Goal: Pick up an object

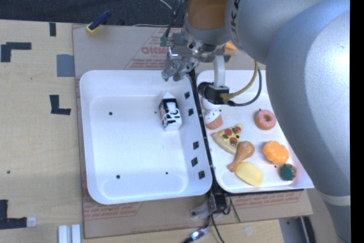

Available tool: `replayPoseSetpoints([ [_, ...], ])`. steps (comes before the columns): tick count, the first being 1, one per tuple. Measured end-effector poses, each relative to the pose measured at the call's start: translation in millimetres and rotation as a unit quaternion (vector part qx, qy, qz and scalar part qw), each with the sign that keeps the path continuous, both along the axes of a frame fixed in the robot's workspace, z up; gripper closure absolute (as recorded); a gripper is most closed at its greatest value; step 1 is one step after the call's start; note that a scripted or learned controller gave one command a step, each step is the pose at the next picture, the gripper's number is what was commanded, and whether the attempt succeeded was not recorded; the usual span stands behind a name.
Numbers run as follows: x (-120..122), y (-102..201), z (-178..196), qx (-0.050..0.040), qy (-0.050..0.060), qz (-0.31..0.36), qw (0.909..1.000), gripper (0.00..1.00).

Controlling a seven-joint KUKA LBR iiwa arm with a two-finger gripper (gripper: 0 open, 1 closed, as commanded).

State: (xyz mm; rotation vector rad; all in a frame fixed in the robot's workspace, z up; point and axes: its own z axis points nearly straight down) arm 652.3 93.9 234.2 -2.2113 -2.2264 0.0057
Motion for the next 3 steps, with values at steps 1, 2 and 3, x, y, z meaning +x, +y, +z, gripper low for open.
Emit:
replayPoseSetpoints([
  [1,16,53,-45,-0.0003,-0.001,-0.001,1.0000,1.00],
  [2,17,35,113,0.0011,-0.010,-0.002,0.9999,1.00],
  [3,13,76,-19,-0.0013,0.004,-0.001,1.0000,1.00],
])
